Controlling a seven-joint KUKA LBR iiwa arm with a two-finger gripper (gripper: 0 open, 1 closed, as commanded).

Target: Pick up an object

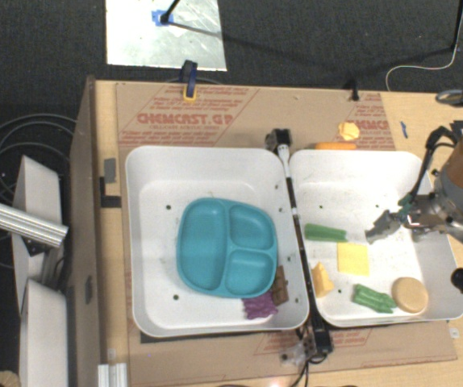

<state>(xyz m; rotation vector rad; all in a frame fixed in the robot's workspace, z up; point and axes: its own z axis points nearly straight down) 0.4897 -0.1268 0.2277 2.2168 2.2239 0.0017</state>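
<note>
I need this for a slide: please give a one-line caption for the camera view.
Pincer hovers over the right bin near a yellow square; a teal plate fills the left bin.

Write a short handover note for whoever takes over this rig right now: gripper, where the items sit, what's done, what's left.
Gripper: over the right bin, above the bin floor, nothing between its fingers.
Right bin: green stick, yellow square, yellow wedge, second green piece, tan round disc.
Left bin: blue divided plate, purple piece, brown piece.
Done: nothing picked up.
Left: choose an item, likely the nearby green stick or yellow square, grasp and lift.
</note>
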